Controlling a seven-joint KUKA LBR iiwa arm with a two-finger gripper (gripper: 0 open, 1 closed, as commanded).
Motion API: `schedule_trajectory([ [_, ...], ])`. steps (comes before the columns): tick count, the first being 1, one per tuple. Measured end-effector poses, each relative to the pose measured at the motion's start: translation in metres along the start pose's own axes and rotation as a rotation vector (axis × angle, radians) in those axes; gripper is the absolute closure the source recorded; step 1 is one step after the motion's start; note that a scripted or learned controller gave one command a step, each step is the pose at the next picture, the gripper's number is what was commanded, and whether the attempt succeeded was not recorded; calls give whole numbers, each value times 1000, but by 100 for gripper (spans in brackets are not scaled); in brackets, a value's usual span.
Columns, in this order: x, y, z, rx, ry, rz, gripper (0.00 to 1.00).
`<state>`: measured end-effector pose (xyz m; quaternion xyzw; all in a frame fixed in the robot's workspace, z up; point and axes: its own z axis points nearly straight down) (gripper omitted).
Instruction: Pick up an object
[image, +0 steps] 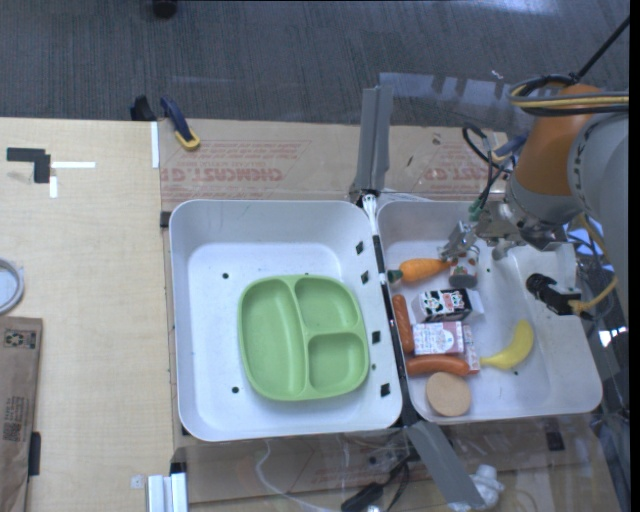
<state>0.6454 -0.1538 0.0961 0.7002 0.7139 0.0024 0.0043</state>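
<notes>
My gripper (463, 250) hangs low over the back of the right bin (565, 395), just right of an orange carrot (420, 268) and close above its thick end. Nothing shows as held. In front of it lie a small black-and-white milk carton (444, 303), a pink packet (440, 338), a red sausage (402, 318) along the bin's left wall, a second sausage (438, 366), a round tan biscuit (449, 396) and a yellow banana (512, 347).
The left bin (182, 300) holds a green divided plate (305, 336). A grey upright post (373, 140) stands behind the seam between the bins. A blue-and-yellow clamp (180, 127), a tape roll (5, 287) and a brown paper bag (15, 400) lie on the bench at left.
</notes>
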Motion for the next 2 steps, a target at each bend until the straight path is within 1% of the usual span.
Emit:
schedule_trajectory([
  [1, 0, -1, -4, 8, -1, -3, 100],
  [2, 85, -8, -143, 13, 2, -34, 100],
])
